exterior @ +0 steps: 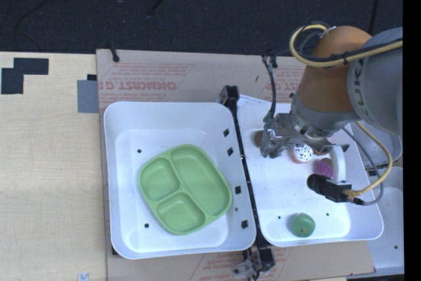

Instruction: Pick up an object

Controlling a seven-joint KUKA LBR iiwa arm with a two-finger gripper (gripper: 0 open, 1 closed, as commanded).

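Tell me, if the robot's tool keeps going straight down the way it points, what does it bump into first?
Probably the bare white floor of the right bin. The tool points down near that bin's left wall, and no object seems to lie under it, though depth is hard to judge here.

A single fixed camera looked down on the bench [52, 161] from above, at a slant rather than straight overhead, so the near edge sat at the bottom of the frame and dark floor with cables lay beyond the far edge. It stood far enough back to take in both shallow bins whole: the left bin [122, 125] near the middle of the frame, the right bin [279, 220] beside it. The arm [342, 79] entered from the right, its bulk close to the lens and large against the bins.
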